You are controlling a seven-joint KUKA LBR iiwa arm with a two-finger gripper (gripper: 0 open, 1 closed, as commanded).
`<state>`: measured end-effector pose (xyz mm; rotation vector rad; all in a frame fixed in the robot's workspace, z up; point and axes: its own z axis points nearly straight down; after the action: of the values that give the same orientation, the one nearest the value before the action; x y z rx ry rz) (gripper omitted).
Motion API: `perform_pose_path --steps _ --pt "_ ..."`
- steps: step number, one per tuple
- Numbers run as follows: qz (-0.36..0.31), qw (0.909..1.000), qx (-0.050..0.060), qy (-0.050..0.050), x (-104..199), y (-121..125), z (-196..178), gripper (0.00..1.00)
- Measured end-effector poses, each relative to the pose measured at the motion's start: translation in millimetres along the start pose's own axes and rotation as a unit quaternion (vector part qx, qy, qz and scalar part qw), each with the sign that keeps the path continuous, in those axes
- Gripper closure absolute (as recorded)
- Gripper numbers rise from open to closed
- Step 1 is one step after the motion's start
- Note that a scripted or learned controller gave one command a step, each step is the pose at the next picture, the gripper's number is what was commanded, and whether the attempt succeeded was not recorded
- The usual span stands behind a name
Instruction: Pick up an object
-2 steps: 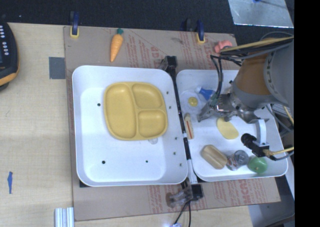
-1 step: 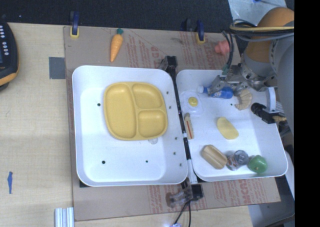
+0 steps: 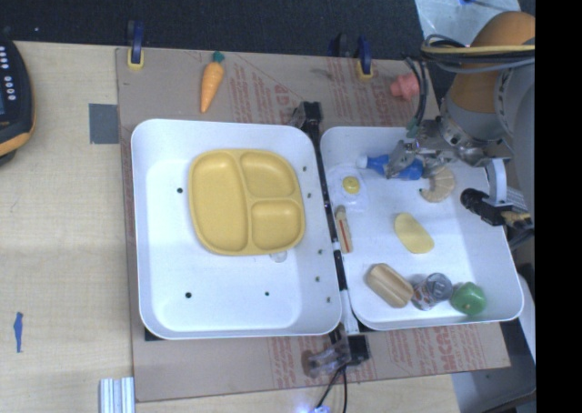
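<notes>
In the right bin (image 3: 491, 247) lie a small yellow disc (image 3: 351, 186), a yellow oval piece (image 3: 414, 234), a tan bread-like block (image 3: 389, 284), a grey metallic piece (image 3: 435, 288) and a green ball (image 3: 468, 298). A blue and white object (image 3: 386, 165) and a beige curved piece (image 3: 439, 186) sit near the bin's back. My gripper (image 3: 420, 151) hangs low over the back of this bin, right at the blue object's right end. Whether it touches the blue object is unclear.
The left bin (image 3: 164, 293) holds a yellow divided plate (image 3: 245, 200). A thin red-brown stick (image 3: 342, 223) lies by the right bin's left wall. Outside the bins, a toy carrot (image 3: 210, 82) and a pink object (image 3: 405, 85) rest on the board. A black device (image 3: 14, 93) sits far left.
</notes>
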<state>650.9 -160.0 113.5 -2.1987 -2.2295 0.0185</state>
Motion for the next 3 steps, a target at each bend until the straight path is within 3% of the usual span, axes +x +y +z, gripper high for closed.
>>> perform_pose_path --steps 1,2,3 --pt "0.001 1.0 -0.007 0.002 84.6 -63.7 -82.7 1.0" --pt "0.004 1.0 -0.006 0.001 79.7 -62.8 -77.7 0.0" --pt "0.008 1.0 0.002 0.002 38.0 -156.5 17.7 0.0"
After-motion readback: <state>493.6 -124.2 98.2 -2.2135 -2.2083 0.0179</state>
